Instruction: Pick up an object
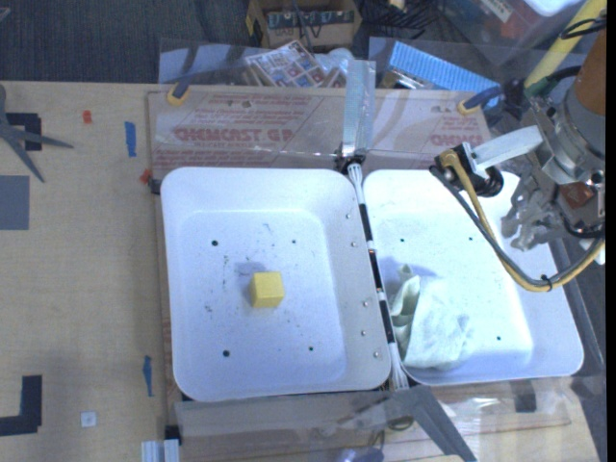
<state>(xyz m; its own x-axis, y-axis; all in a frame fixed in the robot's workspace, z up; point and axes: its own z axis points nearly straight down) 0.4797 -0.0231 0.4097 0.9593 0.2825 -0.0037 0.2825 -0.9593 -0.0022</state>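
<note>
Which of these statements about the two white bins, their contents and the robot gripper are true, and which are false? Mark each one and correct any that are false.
1. A yellow block lies in the left bin. True.
2. A white cloth lies in the right bin. True.
3. The yellow block is held between the gripper's fingers. False: the gripper is over the right bin's far right side, and the block lies alone in the left bin.
4. The cloth sits in the left bin beside the block. False: it is in the right bin, near the divider between the bins.
5. The gripper is over the left bin. False: it is over the right bin.
</note>
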